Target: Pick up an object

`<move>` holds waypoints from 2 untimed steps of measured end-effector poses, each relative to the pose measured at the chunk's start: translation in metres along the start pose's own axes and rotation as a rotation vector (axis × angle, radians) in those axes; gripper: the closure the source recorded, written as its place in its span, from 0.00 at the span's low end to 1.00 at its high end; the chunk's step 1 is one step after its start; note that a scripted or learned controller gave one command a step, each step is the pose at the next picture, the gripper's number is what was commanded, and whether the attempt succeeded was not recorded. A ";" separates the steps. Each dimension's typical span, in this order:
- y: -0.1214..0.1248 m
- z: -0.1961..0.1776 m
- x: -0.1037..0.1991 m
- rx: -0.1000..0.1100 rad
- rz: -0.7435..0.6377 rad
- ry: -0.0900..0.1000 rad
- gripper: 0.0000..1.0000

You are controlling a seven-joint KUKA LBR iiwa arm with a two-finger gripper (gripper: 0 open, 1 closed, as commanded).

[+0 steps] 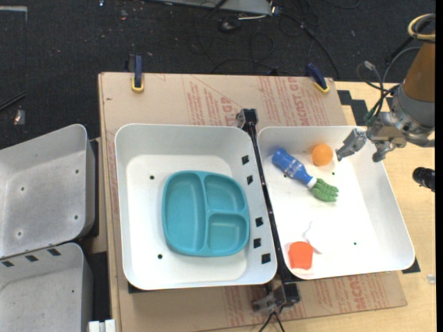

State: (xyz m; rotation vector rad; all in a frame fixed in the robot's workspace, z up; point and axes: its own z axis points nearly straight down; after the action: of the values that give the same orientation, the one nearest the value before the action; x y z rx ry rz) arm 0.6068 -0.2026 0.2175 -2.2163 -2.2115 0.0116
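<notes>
The gripper (365, 146) hangs spread and holding nothing over the right bin (387, 213). Just beside it lies a small round orange ball (321, 154), near a blue-handled green brush (304, 175).

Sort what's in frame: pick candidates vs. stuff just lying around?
Pick candidates, all loose in the right bin:
- orange ball
- blue-handled brush with green head
- orange block with white tag
The gripper hangs open over that bin's far right corner, holding nothing.

Lying about:
- teal divided tray in the left bin
- bench clamps
</notes>
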 end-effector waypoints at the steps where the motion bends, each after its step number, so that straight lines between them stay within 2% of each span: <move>1: 0.003 -0.008 0.001 -0.013 -0.003 -0.003 0.00; 2: 0.004 0.052 -0.007 -0.009 -0.001 -0.002 0.00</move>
State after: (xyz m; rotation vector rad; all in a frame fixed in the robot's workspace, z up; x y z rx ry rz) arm 0.6104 -0.2094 0.1655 -2.2210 -2.2179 0.0038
